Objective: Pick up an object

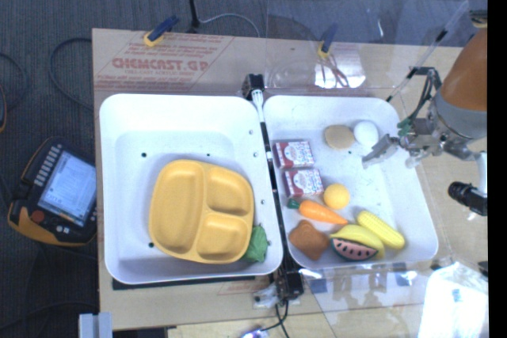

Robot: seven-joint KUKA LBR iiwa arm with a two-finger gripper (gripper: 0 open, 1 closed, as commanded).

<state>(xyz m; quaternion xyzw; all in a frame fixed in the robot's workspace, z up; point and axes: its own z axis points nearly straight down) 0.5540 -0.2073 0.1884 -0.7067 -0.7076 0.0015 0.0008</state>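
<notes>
Approach is the step in hand: my pincer [394,145] hangs over the right edge of the right bin [420,194], and I cannot tell how it is set; nothing shows in it. The pickings lie below and to its left: a white egg [365,131] just beside a tan bun [340,137], an orange ball [336,195], a carrot [323,212], a corn cob [381,228] and two small cartons [296,167]. The egg is nearest, so I judge the next move is to shift left over it, then come down.
</notes>
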